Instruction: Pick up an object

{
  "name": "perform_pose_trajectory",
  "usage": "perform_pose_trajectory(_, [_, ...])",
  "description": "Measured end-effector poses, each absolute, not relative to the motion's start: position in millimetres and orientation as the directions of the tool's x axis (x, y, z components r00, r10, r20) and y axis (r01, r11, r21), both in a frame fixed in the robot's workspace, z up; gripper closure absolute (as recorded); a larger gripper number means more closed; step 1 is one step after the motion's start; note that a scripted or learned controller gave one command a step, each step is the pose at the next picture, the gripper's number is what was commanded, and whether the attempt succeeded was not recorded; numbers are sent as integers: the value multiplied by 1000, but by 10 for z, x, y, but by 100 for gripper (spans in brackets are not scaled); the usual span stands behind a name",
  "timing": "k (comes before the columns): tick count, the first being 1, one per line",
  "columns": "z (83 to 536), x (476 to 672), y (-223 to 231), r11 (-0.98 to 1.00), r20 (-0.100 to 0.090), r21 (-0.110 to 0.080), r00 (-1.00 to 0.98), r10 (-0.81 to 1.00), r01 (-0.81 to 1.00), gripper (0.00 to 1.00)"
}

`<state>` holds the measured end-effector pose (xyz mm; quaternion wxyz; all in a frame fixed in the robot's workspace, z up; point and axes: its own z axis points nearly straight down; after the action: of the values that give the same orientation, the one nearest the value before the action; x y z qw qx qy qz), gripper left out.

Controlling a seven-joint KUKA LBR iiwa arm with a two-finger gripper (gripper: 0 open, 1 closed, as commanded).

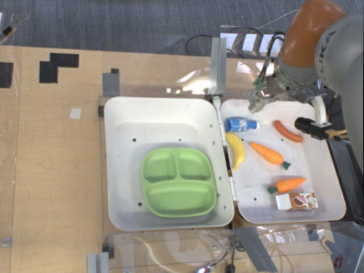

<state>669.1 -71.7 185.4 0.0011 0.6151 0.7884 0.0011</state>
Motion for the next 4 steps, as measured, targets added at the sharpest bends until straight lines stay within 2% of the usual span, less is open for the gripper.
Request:
perform_pose_trajectory(1, [1855, 6692, -717, 243, -1, 3, -243, 970, 970, 0])
perform_pose_trajectory(2, [1128, 6244, -1098, 274, 0, 1, -274, 962, 962, 0])
perform_pose_trajectory(3, [901, 5943, -1299, 518, -6, 11, -518, 855, 855, 0])
perform_pose_trajectory(4, [1639, 5228, -1172, 524, -1, 4, -524, 852, 852, 0])
